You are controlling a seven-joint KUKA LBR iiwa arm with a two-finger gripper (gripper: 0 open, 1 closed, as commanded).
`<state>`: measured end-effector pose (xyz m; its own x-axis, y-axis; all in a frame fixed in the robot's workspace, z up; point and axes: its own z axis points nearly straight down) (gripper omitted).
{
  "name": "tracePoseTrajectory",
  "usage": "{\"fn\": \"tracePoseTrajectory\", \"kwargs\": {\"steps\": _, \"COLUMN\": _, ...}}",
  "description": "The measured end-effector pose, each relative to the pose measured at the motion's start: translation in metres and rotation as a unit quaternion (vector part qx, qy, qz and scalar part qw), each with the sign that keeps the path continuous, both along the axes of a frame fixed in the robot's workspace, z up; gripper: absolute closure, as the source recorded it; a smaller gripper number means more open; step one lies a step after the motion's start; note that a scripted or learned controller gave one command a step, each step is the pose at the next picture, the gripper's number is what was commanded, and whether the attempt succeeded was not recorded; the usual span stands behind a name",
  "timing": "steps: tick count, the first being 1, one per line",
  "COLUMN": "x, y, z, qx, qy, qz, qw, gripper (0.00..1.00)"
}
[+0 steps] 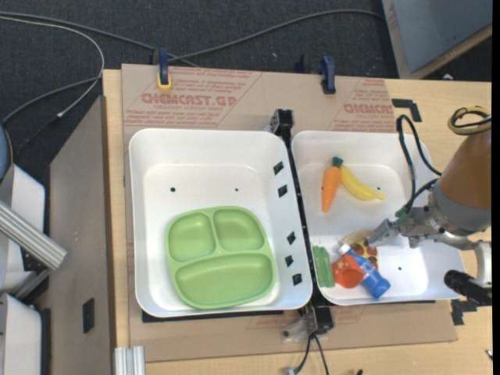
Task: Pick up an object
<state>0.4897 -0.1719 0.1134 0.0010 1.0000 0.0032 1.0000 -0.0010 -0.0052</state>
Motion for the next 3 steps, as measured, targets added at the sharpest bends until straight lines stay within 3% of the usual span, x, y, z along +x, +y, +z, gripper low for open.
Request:
{"fn": "tracePoseTrajectory", "kwargs": {"steps": 1, "x": 0.001, "y": 0.0, "z": -0.026, "qx": 0.0007, "qy": -0.002, "qz": 0.0, "qw": 1.0, "gripper": 0.0}}
{"fn": "tracePoseTrajectory", "kwargs": {"steps": 2, "x": 0.004, "y": 0.003, "z": -0.013, "qx": 0.0022, "qy": -0.006, "qz": 0.001, "qw": 1.0, "gripper": 1.0}}
{"fn": "tracePoseTrajectory", "kwargs": {"steps": 3, "x": 0.002, "y": 0.012, "z": 0.044, "qx": -0.0022, "qy": -0.005, "qz": 0.002, "qw": 1.0, "gripper": 1.0}}
